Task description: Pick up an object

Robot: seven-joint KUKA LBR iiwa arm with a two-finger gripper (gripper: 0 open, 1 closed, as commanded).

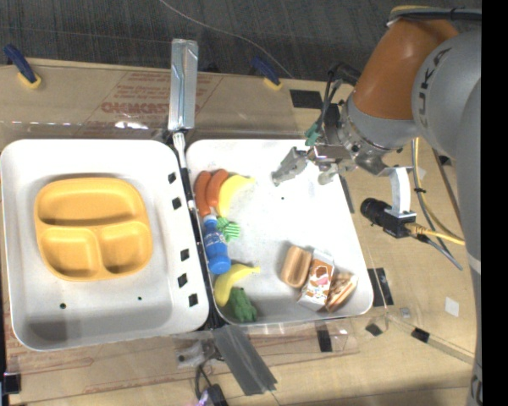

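Note:
My gripper (306,169) hangs over the back right part of the right bin (309,210), open with nothing between its fingers (285,168). Along that bin's left wall lie an orange-red piece (207,189), a yellow fruit (234,193), a blue bottle (216,249) with a small green item (229,227) beside it, a banana (234,279) and a green vegetable (242,305). At the front right sit a copper can (295,265), a small carton (319,282) and a bun-like item (343,290). All of them lie apart from the gripper.
The left bin (25,303) holds a yellow divided tray (93,227). A metal divider post (183,83) stands at the back between the bins. The arm (423,66) reaches in from the right over the bench, with cables (432,235) beside the right bin.

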